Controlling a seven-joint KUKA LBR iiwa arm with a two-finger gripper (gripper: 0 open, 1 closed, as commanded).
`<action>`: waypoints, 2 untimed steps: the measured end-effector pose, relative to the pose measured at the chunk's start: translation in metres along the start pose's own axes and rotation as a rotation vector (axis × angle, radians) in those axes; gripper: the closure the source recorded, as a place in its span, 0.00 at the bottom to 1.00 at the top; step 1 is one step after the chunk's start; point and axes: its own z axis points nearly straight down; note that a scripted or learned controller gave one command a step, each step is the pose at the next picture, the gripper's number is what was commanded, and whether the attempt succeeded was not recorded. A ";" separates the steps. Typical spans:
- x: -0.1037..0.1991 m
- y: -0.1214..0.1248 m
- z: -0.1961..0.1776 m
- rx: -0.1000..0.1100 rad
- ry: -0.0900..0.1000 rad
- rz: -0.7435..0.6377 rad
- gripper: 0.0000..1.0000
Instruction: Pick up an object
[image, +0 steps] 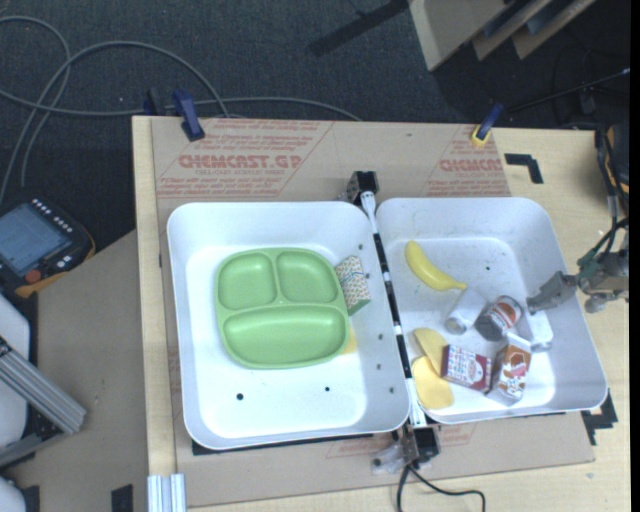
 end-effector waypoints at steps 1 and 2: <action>0.010 0.044 0.114 -0.020 -0.010 -0.001 0.00; 0.040 0.029 0.120 -0.034 -0.020 0.001 0.00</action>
